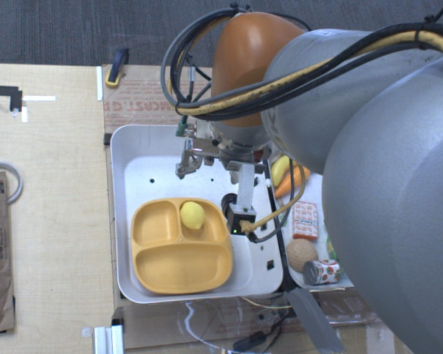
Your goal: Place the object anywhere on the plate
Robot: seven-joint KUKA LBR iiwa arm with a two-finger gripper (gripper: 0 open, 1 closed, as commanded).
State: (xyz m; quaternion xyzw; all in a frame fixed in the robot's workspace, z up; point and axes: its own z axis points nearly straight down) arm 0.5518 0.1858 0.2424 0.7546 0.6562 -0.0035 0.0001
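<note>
Camera view puts my pincer just past the far rim of the plate, over the bare white floor of the bin that holds the plate. From this slant I cannot tell whether it is released or clenched. The yellow round object lies on the plate, in the small compartment nearest my pincer, close to the ridge that divides it from the other small one.

I judge the placing as good as done, so what the step needs now is a clean retreat. I should rise straight up from beside the plate and not sweep across its rim. A round thing rolls at a nudge, though the ridges around that compartment should keep it in.

My own arm hides most of what lies beyond the plate on the arm's side. A yellow and orange pair, a small carton, a brown ball and a can peek out there, each partly covered. Whether the yellow object is a real fruit or a toy I cannot make out
</note>
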